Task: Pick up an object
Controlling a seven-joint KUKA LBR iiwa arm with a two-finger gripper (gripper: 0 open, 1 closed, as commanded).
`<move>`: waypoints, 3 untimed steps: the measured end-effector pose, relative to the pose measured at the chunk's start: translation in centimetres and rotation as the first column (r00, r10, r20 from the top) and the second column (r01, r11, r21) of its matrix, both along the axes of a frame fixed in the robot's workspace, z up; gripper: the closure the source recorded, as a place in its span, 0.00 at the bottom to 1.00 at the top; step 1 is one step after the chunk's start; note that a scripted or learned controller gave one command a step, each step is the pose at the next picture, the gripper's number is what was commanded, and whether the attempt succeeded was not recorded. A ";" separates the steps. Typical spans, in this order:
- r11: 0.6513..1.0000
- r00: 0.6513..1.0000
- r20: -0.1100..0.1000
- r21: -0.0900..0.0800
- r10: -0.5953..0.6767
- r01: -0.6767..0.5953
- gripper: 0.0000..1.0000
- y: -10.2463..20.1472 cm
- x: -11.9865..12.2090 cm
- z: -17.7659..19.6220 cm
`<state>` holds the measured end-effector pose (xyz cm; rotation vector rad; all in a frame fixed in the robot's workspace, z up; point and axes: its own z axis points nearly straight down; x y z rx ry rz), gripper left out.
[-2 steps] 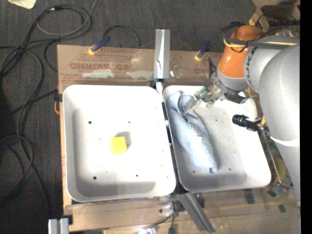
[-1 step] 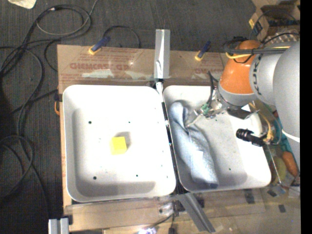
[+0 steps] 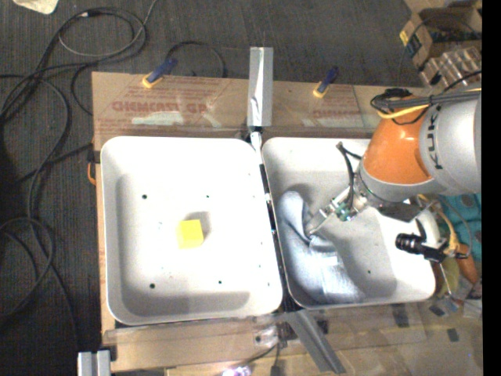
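A small yellow block (image 3: 190,233) lies flat near the middle of the left bin (image 3: 125,163). My gripper (image 3: 315,227) is down inside the right bin (image 3: 391,288), close to its left wall and low over the floor. The arm with its orange band (image 3: 395,159) slants down to it from the right. A grey-blue shape (image 3: 293,214) lies around and below the gripper's tip, and I cannot tell whether it is a soft object or shadow. The gripper is well apart from the yellow block, with the wall between the bins in between.
A metal bar (image 3: 260,84) stands at the back above the seam between the bins. Cables (image 3: 47,100) trail on the dark floor to the left. Cardboard boxes (image 3: 442,30) sit at the top right. A black fitting (image 3: 415,244) juts out by the right bin's right edge.
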<state>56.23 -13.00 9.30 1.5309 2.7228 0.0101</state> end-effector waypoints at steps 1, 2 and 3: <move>1.000 1.000 0.003 0.000 0.012 -0.012 0.00 2.3 -0.4 0.0; 0.997 0.997 -0.016 0.003 -0.078 0.078 0.00 0.9 5.0 2.5; 1.000 1.000 -0.002 -0.001 0.019 -0.019 0.00 1.2 2.8 -0.1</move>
